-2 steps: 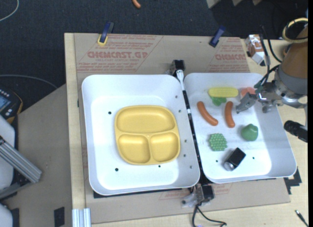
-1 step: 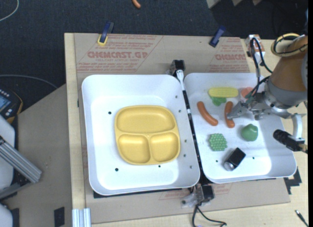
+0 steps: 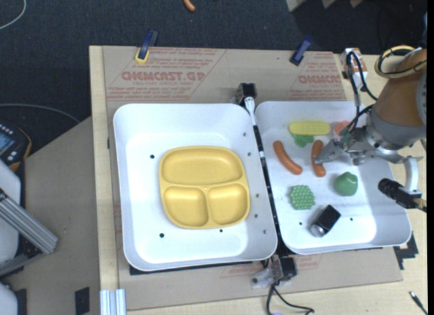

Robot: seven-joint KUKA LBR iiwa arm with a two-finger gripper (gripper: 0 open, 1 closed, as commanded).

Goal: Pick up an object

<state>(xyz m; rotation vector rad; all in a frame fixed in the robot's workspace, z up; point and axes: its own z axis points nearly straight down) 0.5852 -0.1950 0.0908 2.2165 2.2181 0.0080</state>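
Leftward, the yellow tray (image 3: 202, 186) lies in the left bin (image 3: 135, 137), untouched; the right bin (image 3: 380, 229) holds two sausages (image 3: 287, 157), corn (image 3: 308, 128), a green pepper (image 3: 346, 183); the gripper (image 3: 328, 155) hangs by the second sausage (image 3: 317, 158), whether clenched I cannot tell; seemingly still the approach; next it needs a firm closing.

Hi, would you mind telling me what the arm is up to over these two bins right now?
The arm's gripper is down in the right bin, right beside a short sausage, apparently going for a pick. I can't tell whether it has anything gripped. Around it lie a corn cob, a longer sausage, a green pepper, broccoli and a black block. The left bin holds a yellow tray.
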